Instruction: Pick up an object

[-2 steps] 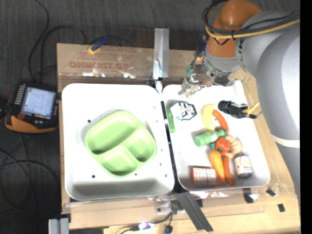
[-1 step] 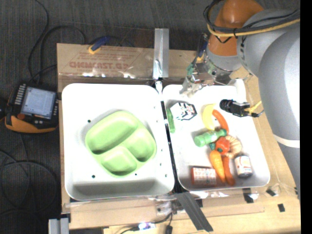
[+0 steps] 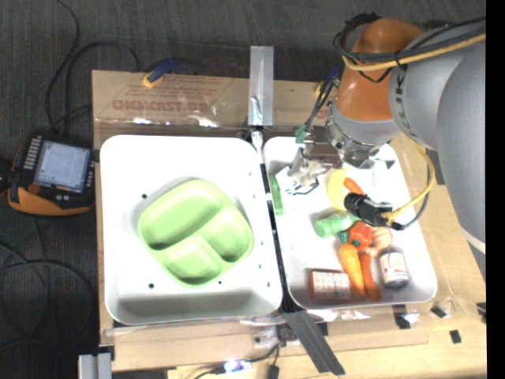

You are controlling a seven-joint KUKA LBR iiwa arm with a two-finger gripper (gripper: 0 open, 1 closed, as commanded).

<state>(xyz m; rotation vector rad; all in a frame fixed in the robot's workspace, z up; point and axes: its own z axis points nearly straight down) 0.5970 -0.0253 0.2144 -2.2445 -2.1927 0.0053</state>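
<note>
Up by the right bin's back-left corner there's bare floor; the gripper hangs there, can't tell how its fingers are set.

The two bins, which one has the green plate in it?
The left bin holds the green plate, which has three compartments. The right bin holds a heap of small toy foods instead, such as a carrot, with the gripper above its far end.
</note>
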